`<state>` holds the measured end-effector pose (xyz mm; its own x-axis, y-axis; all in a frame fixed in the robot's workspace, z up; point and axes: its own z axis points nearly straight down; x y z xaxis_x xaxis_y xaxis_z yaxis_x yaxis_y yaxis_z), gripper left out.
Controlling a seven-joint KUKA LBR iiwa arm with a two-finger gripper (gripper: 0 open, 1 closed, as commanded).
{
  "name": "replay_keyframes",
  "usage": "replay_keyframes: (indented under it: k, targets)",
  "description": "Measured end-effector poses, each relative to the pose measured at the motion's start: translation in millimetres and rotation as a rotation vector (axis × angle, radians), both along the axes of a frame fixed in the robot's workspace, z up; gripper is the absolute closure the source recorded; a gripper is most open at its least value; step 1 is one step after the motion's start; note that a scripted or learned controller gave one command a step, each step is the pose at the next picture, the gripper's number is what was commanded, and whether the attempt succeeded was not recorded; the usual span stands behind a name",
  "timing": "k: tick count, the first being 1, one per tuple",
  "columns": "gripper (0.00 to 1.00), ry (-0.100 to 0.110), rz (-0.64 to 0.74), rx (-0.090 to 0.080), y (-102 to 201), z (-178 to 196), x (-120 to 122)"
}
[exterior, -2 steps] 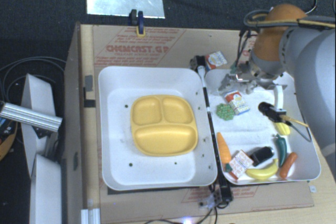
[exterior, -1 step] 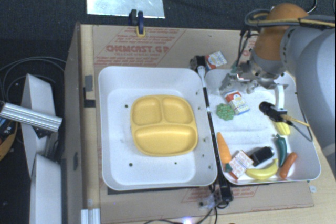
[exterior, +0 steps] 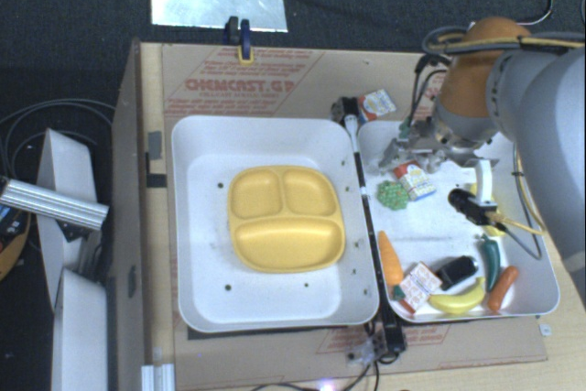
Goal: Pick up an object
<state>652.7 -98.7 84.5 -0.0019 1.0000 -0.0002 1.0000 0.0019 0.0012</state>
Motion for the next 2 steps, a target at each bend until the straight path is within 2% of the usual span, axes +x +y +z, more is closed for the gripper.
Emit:
replay_keyframes:
  k: [1, 2]
  targets:
    - [0.0, -0.002, 0.003, 0.0, 8, 1, 17]
    - [0.0, 0.0, -0.001, 0.0, 9, 0, -23]
